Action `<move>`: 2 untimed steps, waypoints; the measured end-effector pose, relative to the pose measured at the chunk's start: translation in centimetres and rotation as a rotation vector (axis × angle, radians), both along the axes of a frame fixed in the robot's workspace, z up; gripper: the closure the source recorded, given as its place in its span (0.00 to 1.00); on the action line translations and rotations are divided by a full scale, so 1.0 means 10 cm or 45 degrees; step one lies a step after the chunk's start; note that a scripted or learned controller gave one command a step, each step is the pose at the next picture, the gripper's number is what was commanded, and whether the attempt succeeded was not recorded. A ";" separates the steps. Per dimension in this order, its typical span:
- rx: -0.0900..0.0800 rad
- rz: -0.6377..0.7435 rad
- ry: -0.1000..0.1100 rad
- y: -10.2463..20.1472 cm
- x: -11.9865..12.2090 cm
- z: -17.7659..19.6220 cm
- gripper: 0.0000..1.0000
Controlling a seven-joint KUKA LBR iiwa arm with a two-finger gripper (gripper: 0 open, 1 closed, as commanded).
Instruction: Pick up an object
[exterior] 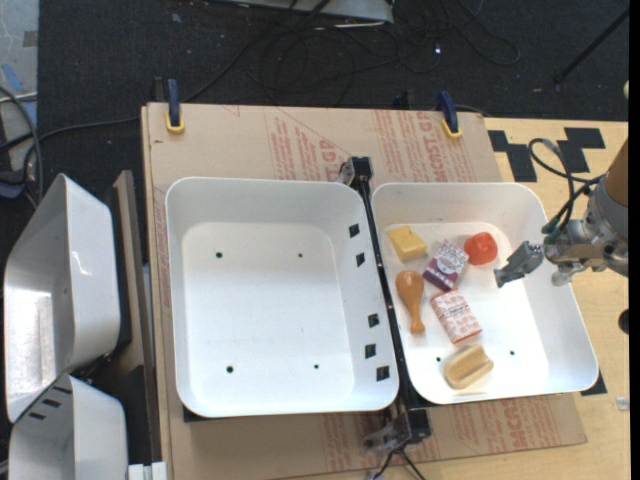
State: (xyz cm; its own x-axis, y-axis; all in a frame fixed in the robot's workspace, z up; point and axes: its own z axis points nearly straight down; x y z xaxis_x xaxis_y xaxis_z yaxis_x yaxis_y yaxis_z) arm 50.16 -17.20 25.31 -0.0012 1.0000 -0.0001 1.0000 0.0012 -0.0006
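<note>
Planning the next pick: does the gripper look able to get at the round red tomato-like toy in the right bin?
Probably yes. The gripper hangs just beside the round red toy, with bare bin floor between them; the purple packet sits on its far side.

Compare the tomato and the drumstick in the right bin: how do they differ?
The tomato is red and round; the drumstick is tan and elongated, with a bulbous top narrowing to a thin end. The tomato sits nearest the gripper; the drumstick lies by the bin's left wall. Both rest loose on the right bin floor.
</note>
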 end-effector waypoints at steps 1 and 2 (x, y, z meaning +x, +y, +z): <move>0.003 0.009 0.002 0.46 0.67 -1.57 0.00; 0.000 -0.006 0.004 0.30 0.37 -1.62 0.00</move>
